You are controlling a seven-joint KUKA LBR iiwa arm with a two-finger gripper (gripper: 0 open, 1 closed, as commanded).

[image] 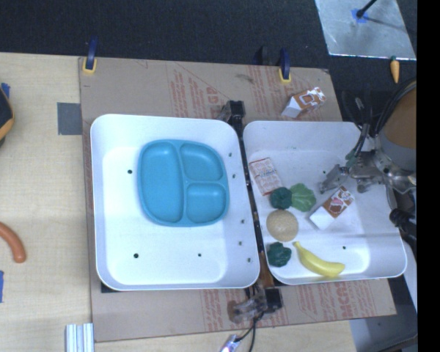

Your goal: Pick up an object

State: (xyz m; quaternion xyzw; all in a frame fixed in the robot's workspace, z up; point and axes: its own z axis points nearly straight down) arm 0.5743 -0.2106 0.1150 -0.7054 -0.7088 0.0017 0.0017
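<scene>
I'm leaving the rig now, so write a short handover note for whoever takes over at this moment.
Gripper: over the right bin, near its right side; nothing visible between its fingers.
Right bin holds: banana, small carton just below the gripper, flat packet, tan ball, leafy green piece, two dark green pieces.
Left bin holds a blue divided tray.
Done: nothing picked up yet.
Left: grasp and lift one object; the carton looks closest.

Blue tray [182, 182], yellow banana [319, 261], green broccoli [280, 197], 2 white bins [117, 262].
</scene>
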